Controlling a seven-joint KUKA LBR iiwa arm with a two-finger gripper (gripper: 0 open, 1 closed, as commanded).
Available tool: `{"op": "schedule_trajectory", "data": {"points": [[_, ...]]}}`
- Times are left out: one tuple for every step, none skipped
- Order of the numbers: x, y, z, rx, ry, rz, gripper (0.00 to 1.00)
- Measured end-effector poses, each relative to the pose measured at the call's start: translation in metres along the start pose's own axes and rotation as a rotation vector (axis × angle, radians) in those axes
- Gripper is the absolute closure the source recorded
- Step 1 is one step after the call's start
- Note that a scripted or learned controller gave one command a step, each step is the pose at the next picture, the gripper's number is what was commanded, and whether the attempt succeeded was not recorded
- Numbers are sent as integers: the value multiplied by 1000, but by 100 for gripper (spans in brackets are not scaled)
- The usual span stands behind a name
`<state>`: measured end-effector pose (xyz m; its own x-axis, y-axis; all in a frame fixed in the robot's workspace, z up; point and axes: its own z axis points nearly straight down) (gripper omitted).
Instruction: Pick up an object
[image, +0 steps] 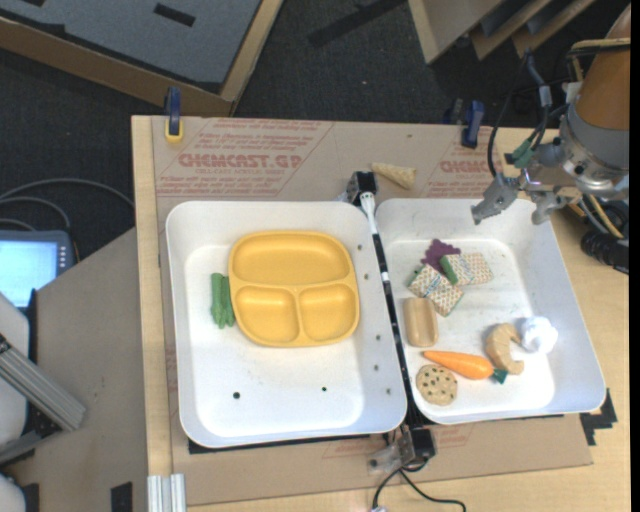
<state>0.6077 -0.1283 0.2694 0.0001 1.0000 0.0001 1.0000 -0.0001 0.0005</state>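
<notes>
Camera view: gripper open above the right bin, nothing held

At the far left, the left bin (190, 300) holds a green bean-like piece (220, 299) lying along the left side of a yellow divided plate (294, 286), just beside it. The plate has one wide compartment at the top and two smaller ones below. A black bar (377, 262) runs down between the two bins. On the cardboard sheet (240, 160) behind the bins lies a tan wedge (394, 176), outside both.

The right bin (570, 330) carries the objects to pick. Toward its left side sit a tan bread-like block (420, 321) and, below it, a chocolate-chip cookie (436, 384). Two patterned crackers (436, 287) and a third lighter one (474, 268) lie near the middle, with a purple piece (440, 252) and a small green piece (451, 267) touching them. An orange carrot (458, 364) lies lower, its tip near a tan croissant-like piece (500, 347), which touches a white lump (538, 335).

Above the bin's upper right corner, the gripper (518, 201) hangs with its two fingers spread apart and nothing between them, well apart from the objects below.
</notes>
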Motion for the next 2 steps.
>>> {"op": "schedule_trajectory", "data": {"points": [[-37,-34,162,17,2,4,0],[-72,-93,187,8,2,4,0]]}}
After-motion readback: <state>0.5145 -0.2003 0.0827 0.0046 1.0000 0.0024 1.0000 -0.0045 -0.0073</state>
